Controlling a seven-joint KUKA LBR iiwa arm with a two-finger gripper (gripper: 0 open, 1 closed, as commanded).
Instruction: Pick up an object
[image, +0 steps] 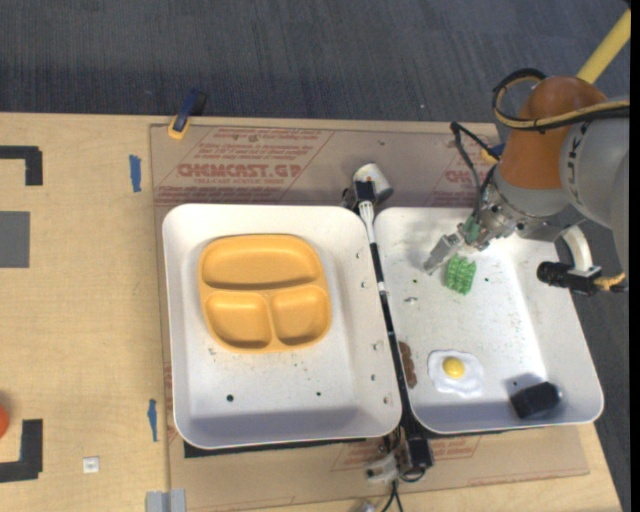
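Approach: gripper over green block, right bin.

My gripper (447, 250) hangs near the right bin's (575, 330) far edge, fingers apart, nothing clamped. The green block (460, 273) lies just beside, toward the near edge (long axis roughly far-to-near). Bare white floor surrounds it.

Two white bins sit side by side: the left bin (185, 330) and the right bin (545, 340). One yellow tray (265, 290) with three compartments. One green block (459, 274). One fried egg (455, 370). One black object (534, 399). One arm (560, 150).
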